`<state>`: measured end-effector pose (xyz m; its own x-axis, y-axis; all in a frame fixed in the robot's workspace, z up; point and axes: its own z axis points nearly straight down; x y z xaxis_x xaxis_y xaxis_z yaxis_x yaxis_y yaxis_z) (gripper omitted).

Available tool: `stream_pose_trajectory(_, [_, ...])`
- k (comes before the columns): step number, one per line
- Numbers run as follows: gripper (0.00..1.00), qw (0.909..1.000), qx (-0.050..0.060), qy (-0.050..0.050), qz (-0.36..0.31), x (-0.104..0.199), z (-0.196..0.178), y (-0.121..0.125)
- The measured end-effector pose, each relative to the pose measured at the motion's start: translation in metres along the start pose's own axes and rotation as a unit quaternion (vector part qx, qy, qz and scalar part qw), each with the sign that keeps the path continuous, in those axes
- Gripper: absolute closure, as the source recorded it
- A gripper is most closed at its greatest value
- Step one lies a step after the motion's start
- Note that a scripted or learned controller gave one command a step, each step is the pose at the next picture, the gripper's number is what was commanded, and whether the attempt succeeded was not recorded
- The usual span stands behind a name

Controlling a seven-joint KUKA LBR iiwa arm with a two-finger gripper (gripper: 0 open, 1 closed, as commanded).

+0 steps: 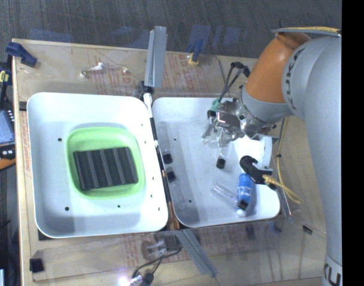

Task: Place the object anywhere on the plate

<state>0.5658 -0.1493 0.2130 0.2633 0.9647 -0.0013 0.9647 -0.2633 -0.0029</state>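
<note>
Bottle (245, 193), blue, light and likely slippery plastic, lies at five o'clock in the right bin (187, 207), best pinched across its body, while the gripper (220, 137) hovers at twelve o'clock, its state untellable, and the plate (104, 162) waits at nine.

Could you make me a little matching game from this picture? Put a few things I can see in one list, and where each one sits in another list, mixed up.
Things:
1. green plate
2. blue bottle
3. hand
4. small black object

Places:
A. near corner of the right bin, lying on its side
B. over the right bin's far part, above the small black object
C. middle of the left bin
D. right bin floor, just below the hand

Pairs: 1-C, 2-A, 3-B, 4-D
</note>
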Motion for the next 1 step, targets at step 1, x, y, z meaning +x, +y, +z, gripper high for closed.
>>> stream_pose_trajectory(1, [0.00, 1.0000, 0.000, 0.000, 0.000, 0.0000, 0.0000, 0.0000])
